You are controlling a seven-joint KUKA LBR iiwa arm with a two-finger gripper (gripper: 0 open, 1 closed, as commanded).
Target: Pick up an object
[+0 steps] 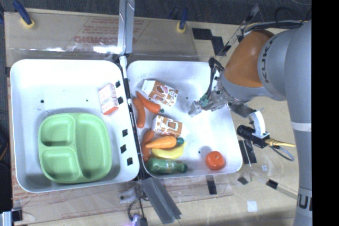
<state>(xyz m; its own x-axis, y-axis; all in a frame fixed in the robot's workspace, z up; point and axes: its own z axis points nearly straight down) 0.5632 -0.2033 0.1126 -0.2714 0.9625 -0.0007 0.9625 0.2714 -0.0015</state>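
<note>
My gripper (196, 108) hangs low over the right bin (220, 74), above bare white floor to the right of the food pile. Nothing shows between its fingers. To its left lie two small cartons (160, 92) (168, 125), two sausages (144, 107), a carrot (161, 143), a banana (168, 152) and a green bottle-like item (167, 167). A red tomato (214, 160) sits near the bin's front right corner.
The left bin (32, 77) holds a green divided plate (75, 147) and a small orange-and-white carton (107, 98). A grey bar (126, 24) stands at the divider between the bins. Blue clamps (23, 14) grip the bench's far edge.
</note>
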